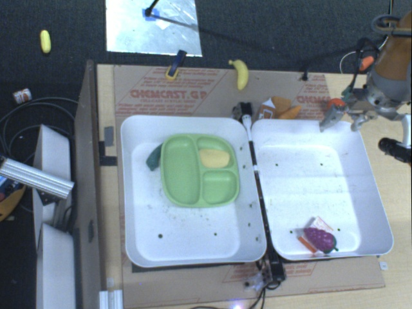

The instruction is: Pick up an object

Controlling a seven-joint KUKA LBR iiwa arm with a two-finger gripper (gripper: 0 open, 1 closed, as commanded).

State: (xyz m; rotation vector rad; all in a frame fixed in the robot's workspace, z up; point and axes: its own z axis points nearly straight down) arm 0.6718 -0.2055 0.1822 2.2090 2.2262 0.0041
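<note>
**Jaws high at the far corner, nothing picked yet**

The jaws (342, 116) hover over the far right corner of the right bin (360, 166), spread apart with nothing between them. The grey arm (391, 76) comes in from the right, well up from the bin floor. Closest candidate: a purple grape bunch (320, 239) on a small card at the near edge of that bin, well apart from the jaws. Across the divider, the left bin (138, 172) holds a green divided plate (198, 170) with a yellow piece (215, 158) in one compartment and a dark green item (154, 157) tucked beside it. So the task looks barely begun: approach, descent, closing and lift all remain
</note>
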